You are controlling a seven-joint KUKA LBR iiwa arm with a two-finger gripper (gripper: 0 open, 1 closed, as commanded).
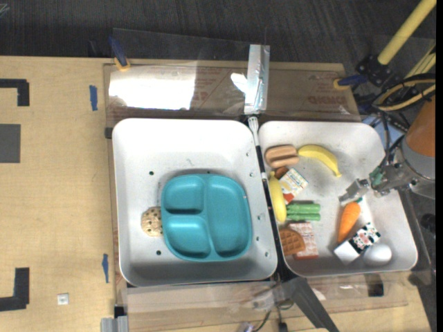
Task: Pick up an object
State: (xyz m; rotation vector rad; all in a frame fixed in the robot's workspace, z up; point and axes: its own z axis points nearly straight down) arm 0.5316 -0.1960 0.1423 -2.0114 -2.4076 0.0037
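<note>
We see the left bin (131, 144) holding a teal divided tray (205, 216) and a cookie (151, 220). The right bin (360, 133) holds two bananas, a hot dog (281, 155) and a carrot (349, 219) near the worktop's right edge. The tool (354, 189) hovers just above the carrot, fingers spread, pinching nothing.

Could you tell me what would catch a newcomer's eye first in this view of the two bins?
The teal divided tray dominates the left bin, with a cookie tucked against its left edge. The right bin holds a clutter of toy food, most vividly a yellow banana near the top and an orange carrot, just below the gripper reaching in from the right.
</note>
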